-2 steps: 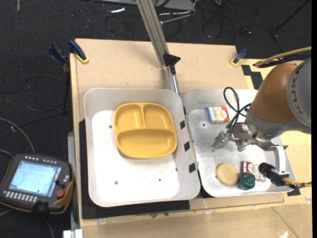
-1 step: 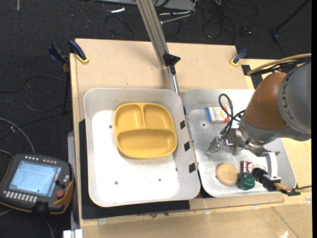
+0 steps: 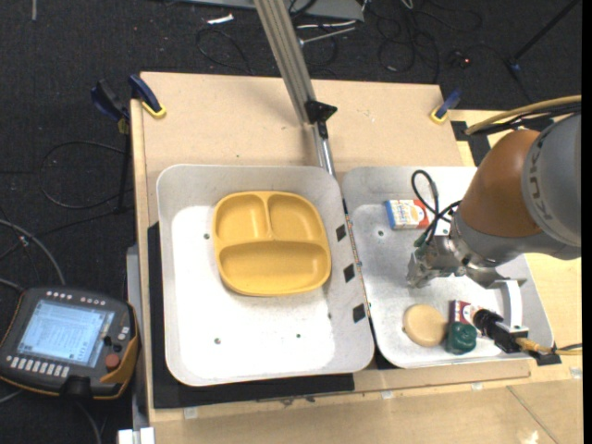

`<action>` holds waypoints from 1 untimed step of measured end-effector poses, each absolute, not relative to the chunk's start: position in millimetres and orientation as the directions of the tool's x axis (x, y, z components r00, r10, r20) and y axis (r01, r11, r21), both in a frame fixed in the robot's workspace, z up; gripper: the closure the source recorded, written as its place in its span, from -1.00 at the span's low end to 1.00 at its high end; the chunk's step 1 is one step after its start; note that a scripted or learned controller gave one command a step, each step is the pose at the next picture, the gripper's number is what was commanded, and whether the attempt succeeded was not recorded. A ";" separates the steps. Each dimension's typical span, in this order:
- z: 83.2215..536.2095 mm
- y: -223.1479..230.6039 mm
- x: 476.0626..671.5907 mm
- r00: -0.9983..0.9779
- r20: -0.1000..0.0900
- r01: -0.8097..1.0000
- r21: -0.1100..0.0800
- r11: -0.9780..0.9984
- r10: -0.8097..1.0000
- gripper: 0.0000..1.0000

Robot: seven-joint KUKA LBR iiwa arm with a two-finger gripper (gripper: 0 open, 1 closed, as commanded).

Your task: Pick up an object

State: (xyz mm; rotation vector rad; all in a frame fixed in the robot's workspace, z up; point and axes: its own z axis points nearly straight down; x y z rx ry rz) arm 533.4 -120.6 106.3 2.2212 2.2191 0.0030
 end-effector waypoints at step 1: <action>149.2 -124.2 535.9 -0.002 -0.001 1.000 0.004 0.002 1.000 1.00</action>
